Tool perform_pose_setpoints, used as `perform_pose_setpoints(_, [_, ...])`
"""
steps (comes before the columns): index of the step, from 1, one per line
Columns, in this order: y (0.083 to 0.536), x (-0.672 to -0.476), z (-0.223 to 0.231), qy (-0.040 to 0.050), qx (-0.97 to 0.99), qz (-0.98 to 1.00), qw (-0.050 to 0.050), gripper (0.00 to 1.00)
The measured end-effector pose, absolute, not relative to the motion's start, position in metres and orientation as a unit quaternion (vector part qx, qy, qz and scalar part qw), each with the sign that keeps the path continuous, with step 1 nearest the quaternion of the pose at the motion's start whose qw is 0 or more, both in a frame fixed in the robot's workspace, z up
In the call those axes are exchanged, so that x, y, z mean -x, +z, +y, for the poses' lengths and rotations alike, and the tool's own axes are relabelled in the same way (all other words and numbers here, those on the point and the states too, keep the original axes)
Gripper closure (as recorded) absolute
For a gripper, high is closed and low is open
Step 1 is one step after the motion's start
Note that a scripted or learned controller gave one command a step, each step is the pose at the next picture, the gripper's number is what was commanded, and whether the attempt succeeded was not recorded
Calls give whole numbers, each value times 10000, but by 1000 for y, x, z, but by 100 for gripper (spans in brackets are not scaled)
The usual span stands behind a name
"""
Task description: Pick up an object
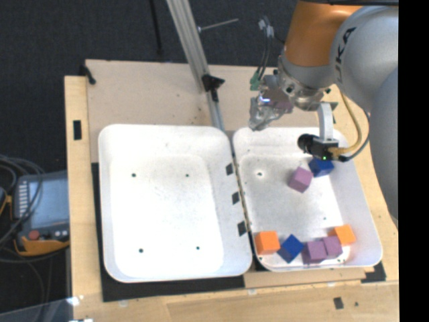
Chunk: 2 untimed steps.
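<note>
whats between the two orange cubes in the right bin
Camera view: between the left orange cube and right orange cube lie a blue cube and two purple cubes.

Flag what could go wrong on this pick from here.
1. The pincer hangs near the far-left corner of the right bin, with no cube under it. Going down there would likely grab nothing or clip the rim.
2. The row of cubes is packed tight against the near wall, so a grasp there may jam.
3. The lone purple cube looks tilted and could slip.
</note>
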State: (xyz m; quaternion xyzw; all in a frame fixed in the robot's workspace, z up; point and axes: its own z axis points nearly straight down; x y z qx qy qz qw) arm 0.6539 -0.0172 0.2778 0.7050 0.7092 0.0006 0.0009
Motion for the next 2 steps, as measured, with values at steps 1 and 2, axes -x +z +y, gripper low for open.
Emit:
perform_pose_setpoints(1, [267,-659,22,-4,-7054,7088,2,100])
perform_pose_setpoints(2, [245,-665,79,-8,-7048,7094,-7,100])
